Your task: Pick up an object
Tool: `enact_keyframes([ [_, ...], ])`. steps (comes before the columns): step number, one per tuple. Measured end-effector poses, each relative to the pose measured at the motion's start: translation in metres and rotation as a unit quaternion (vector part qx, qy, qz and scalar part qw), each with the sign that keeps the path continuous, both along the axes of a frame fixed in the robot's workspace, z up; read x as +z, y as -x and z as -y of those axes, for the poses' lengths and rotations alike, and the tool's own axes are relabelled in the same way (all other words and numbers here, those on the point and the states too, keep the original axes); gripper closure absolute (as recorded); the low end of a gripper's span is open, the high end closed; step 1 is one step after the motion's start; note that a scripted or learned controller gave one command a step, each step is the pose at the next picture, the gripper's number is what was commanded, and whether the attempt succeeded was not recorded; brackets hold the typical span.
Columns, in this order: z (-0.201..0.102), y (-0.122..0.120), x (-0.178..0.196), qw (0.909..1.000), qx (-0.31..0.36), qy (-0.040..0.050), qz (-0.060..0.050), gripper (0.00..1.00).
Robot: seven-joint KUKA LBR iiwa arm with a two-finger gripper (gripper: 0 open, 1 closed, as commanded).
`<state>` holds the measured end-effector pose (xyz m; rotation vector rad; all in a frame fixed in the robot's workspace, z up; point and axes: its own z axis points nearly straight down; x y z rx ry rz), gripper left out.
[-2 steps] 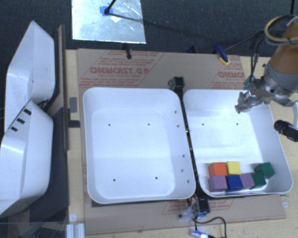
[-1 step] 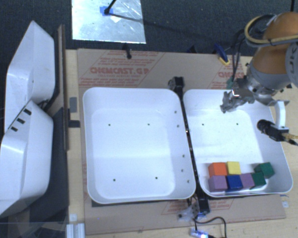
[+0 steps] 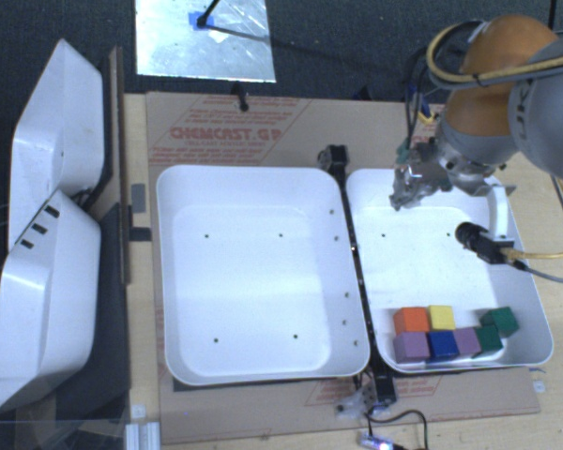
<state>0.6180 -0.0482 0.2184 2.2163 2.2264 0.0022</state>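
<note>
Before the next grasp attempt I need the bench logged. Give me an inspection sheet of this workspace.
Surface: bench under a cardboard sheet bearing a left bin and a right bin.
Job's things: in the right bin's near corner, an orange block, yellow block, blue block, two purple blocks and two green blocks.
Clutter: nothing seen.
Grippers: gripper over the right bin's far edge, far from the blocks.
Cables: yellow hose along the arm.
Surroundings: foil sheet, white shells at left.
</note>
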Motion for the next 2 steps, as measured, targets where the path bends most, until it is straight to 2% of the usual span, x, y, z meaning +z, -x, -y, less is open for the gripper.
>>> enact_keyframes([
  [1, -0.055, -0.012, -0.008, 1.0, 0.0, -0.0003, 0.0, 1.0],
  [2, -0.116, -0.027, 0.001, 1.0, 0.001, -0.0004, 0.0, 1.0],
])
